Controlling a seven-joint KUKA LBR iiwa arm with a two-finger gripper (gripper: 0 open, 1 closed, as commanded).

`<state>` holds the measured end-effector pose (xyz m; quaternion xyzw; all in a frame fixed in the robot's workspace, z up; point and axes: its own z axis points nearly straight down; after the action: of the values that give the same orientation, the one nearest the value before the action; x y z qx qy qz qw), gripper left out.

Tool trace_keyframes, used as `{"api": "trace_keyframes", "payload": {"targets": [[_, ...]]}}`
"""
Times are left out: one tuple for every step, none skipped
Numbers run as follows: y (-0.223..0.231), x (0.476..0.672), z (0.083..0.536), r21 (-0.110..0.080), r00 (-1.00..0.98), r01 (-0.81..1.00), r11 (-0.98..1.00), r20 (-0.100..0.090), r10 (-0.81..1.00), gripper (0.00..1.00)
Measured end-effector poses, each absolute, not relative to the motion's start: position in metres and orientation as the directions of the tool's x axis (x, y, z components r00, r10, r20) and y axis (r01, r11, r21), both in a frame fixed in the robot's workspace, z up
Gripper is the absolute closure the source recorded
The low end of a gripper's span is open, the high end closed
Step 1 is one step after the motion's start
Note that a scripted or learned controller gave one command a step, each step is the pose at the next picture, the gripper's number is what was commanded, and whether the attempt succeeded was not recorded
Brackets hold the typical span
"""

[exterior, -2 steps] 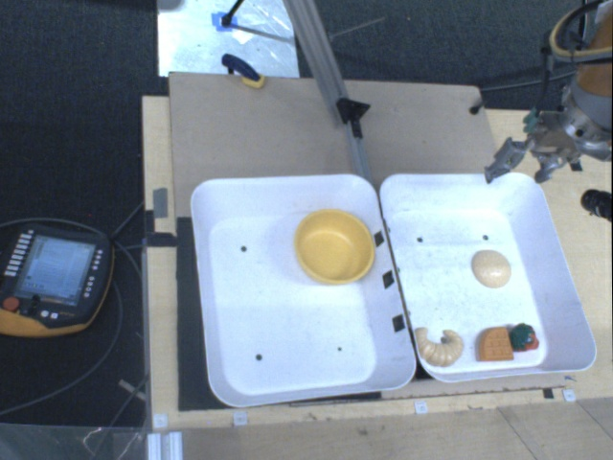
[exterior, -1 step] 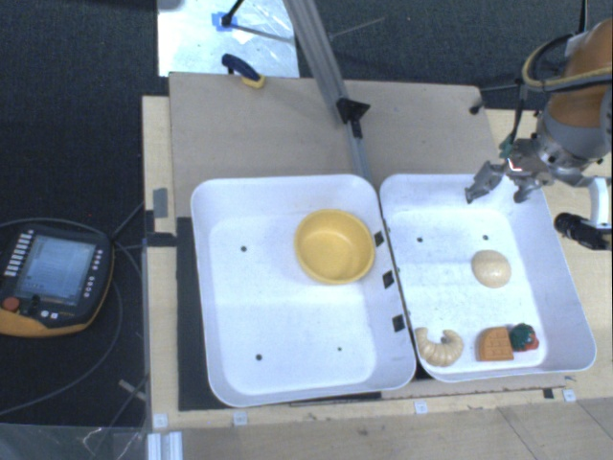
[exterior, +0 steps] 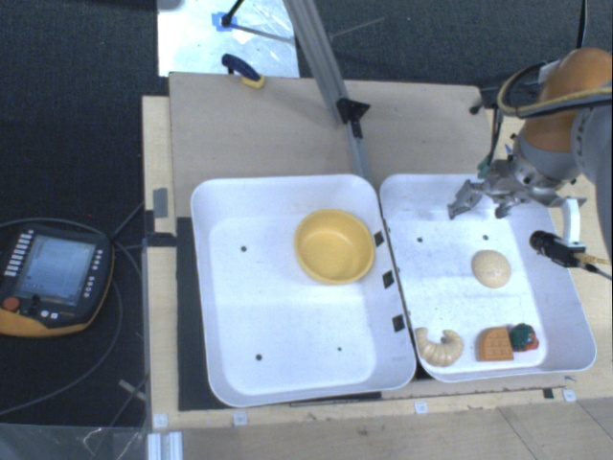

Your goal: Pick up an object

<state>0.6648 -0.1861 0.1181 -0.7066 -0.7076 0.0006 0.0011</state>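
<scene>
The pale round bun (exterior: 491, 268) lies mid-way down the right bin (exterior: 421, 257), nearest of the pieces to me. It sits below and slightly right of my gripper (exterior: 484, 202), which hangs over the bin's upper part, fingers spread and empty. I judge my path as down-frame.

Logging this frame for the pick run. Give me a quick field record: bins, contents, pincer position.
left bin: holds one yellow bowl, upright, toward its back right
right bin: holds three items
round item: beige ball-like lump, mid bin
front items: cream curled piece and orange block with a green and red bit at its right side
pincer: over the back part of the right bin, nothing visible between its fingers
pendant: on the floor, left of the bench
</scene>
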Motion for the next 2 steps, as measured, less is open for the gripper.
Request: {"api": "trace_keyframes", "payload": {"targets": [[-0.187, 0.666, 0.132, 0.003, -0.002, 1.0, 0.002, -0.001, 1.0, 1.0], [-0.185, 0.668, 0.174, 0.004, -0.001, 1.0, 0.001, -0.001, 1.0, 1.0]]}}
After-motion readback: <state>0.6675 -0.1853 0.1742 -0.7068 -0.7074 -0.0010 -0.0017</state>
